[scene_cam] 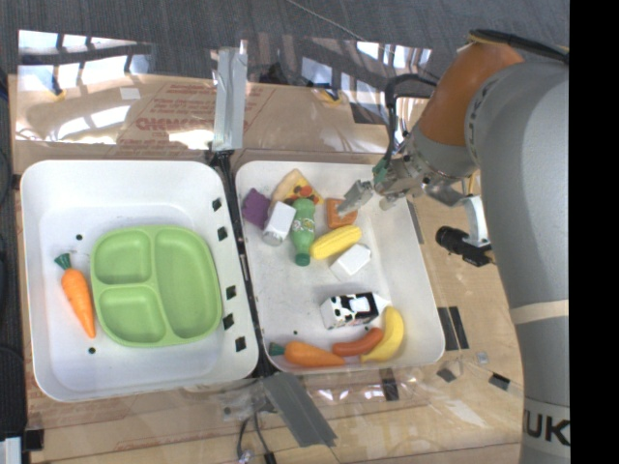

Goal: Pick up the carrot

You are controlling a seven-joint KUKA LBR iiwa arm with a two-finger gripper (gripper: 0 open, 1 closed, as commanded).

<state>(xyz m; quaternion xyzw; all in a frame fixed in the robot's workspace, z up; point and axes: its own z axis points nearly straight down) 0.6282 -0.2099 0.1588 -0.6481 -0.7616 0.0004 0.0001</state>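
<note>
An orange carrot [78, 301] with a green top lies in the left bin [39, 201], just left of the green divided plate [155, 284]. A second orange, carrot-like piece [311, 355] lies at the front edge of the right bin [411, 288], beside a red chili [360, 342]. My gripper [360, 194] hangs over the back right part of the right bin, above a small orange piece [338, 213], far from both carrots. Nothing shows in its grasp.
The right bin holds several toys: a purple piece [255, 205], a pizza slice [293, 185], a green bottle [304, 228], a white can [279, 222], a yellow piece [335, 243], a white block [352, 259], a cow [351, 308] and a banana [390, 333]. The arm's body fills the right side.
</note>
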